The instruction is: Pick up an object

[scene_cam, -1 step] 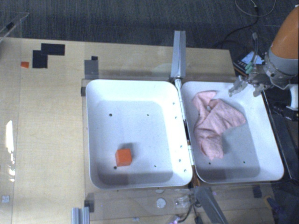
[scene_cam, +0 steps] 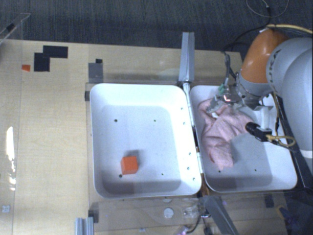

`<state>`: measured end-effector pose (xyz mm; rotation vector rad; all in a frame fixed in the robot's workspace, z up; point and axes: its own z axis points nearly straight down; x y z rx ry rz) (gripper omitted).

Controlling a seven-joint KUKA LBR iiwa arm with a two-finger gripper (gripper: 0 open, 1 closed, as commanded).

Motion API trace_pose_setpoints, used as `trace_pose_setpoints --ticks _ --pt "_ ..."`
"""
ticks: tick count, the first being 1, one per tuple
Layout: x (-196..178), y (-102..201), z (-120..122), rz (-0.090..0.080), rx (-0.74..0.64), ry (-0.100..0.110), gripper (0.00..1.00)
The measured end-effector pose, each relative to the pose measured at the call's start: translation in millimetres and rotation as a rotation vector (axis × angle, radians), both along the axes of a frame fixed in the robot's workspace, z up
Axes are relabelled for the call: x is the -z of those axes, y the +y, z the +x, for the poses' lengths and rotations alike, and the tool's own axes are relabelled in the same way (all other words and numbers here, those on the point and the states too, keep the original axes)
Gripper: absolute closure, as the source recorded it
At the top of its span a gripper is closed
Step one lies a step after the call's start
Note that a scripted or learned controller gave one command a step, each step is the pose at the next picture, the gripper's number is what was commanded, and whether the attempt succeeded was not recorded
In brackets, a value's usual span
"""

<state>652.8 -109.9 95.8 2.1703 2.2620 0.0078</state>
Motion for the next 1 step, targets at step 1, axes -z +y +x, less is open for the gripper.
trace_pose_setpoints --ticks 1 --pt "6.7 11.8 18.0 -0.002 -0.096 0.001 0.00"
